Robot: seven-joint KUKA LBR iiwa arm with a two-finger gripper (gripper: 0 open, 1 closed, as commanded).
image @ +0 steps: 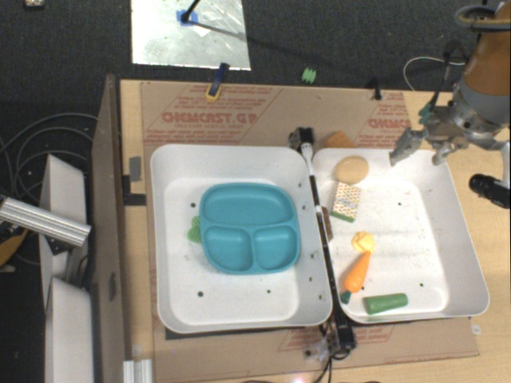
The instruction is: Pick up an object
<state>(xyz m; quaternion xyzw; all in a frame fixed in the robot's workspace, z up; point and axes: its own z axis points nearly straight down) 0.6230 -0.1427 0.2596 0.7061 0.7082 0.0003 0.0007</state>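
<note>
- I see my gripper [421, 147] at the upper right, above the far right corner of the right bin [447, 214]; its two fingers stand spread apart with nothing between them.
- The arm [483, 78] comes in from the right edge, grey with the orange band just above the wrist.
- In the right bin I count several small things to pick from, all along its left half.
- A round tan bun [350, 169] lies near the bin's far left corner, well to the left of the gripper.
- Just below the bun, a small speckled box [346, 201] lies flat, slightly tilted.
- Further toward me sits a small yellow piece [362, 241], touching the top of a carrot [356, 273] that slants down to the left.
- A green pickle [386, 301] lies near the bin's near edge, just right of the carrot's tip.
- The left bin [176, 214] holds a blue divided tray [248, 227], with a bit of something green [194, 230] poking out at the tray's left side.
- An orange thing [338, 140] rests on the cardboard just behind the right bin; I cannot tell what it is.
</note>
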